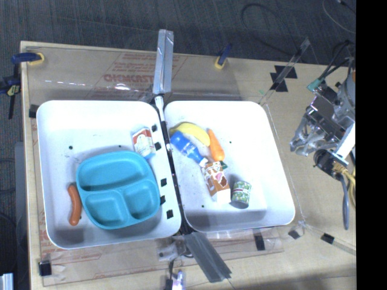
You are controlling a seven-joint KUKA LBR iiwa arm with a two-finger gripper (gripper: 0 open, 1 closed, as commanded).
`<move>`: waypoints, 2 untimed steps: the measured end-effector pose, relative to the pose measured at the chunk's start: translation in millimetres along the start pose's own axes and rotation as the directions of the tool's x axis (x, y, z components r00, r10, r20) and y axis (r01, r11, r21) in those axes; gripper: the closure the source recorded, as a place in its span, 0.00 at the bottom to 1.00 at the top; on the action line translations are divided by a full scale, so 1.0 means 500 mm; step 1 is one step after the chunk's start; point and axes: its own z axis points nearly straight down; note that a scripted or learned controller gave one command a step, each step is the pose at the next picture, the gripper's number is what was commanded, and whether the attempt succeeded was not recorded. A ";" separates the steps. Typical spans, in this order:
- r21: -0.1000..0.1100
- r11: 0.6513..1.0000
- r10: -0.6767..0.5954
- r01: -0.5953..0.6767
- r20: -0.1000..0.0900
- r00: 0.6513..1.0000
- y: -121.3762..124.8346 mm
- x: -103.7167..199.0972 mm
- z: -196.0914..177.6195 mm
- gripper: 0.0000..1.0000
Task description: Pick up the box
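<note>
A small box (216,179) with a brown and white print lies in the right bin (266,162), near its middle, tilted between a carrot and a green can. A second, smaller red and white carton (143,141) rests in the left bin (54,138), close to the divider. My gripper (309,140) hangs at the right of the bench, outside the right bin's right wall and well apart from both boxes. Nothing is visibly held in it.
The right bin also holds a banana (188,129), a blue bottle (187,148), a carrot (216,145) and a green can (241,194). A blue divided plate (118,189) and a sausage (74,204) lie in the left bin. Cables trail beside the arm.
</note>
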 end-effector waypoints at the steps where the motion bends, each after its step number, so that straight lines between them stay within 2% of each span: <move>1: 0.000 0.961 0.276 -0.276 0.000 0.961 -0.020 0.091 -0.118 1.00; 2: 0.001 0.933 0.359 -0.359 0.001 0.933 0.006 -0.006 -0.011 1.00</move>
